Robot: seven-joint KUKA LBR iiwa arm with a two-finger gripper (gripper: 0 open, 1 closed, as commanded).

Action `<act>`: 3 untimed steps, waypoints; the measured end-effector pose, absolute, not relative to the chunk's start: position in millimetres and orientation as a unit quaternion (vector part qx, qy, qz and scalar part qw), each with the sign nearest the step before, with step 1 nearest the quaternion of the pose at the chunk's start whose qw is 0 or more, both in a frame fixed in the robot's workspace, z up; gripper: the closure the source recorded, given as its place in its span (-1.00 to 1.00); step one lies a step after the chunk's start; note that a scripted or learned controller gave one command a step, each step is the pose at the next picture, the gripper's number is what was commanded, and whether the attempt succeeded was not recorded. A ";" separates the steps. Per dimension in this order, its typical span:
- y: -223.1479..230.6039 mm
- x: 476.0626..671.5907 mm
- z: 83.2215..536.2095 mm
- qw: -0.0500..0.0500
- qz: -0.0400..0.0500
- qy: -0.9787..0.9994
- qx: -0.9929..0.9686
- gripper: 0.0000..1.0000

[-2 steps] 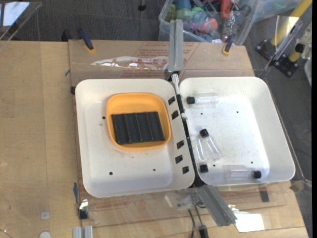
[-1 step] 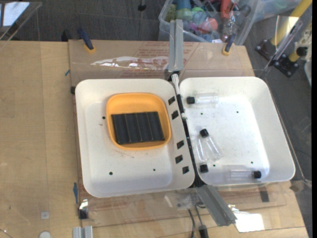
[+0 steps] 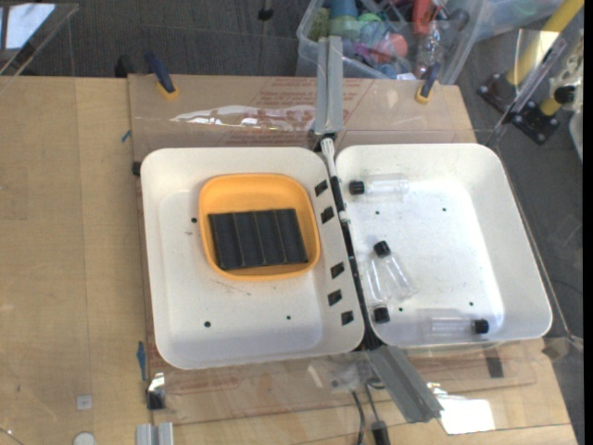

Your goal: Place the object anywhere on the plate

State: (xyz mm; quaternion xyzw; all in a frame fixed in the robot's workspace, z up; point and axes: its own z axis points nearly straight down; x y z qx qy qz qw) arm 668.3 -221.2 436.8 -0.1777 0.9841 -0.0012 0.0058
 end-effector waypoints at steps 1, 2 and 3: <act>-221.5 668.2 437.0 0.006 -0.001 0.971 -0.241 1.00; -221.8 668.1 436.9 0.006 -0.002 0.928 -0.372 1.00; -221.8 668.0 436.5 0.005 -0.002 0.860 -0.510 1.00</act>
